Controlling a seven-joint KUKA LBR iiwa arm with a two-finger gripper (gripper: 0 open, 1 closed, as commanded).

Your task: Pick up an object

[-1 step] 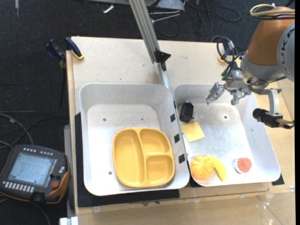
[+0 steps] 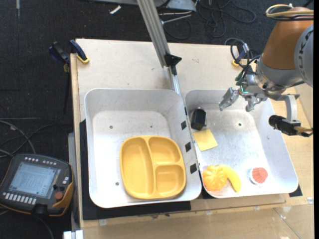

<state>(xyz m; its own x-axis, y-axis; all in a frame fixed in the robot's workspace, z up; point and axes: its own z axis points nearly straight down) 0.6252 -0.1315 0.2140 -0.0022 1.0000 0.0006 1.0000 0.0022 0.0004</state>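
Observation:
My gripper (image 2: pixel 241 102) hangs over the far edge of the right bin (image 2: pixel 271 148), open, with nothing between its fingers. In that bin a black block (image 2: pixel 199 118) lies at the far left, with a flat yellow square (image 2: pixel 206 140) just in front of it. Along the near edge sit an orange fruit (image 2: pixel 215 178), a yellow banana (image 2: pixel 232 179) touching it, and a small red round piece (image 2: pixel 259 175). All of these lie well below and in front of the gripper.
The left bin (image 2: pixel 99 113) holds a yellow divided plate (image 2: pixel 152 167). A slanted metal pole (image 2: pixel 155 26) runs from the top down to the wall between the bins. A teach pendant (image 2: pixel 34 183) lies off the bench at the lower left.

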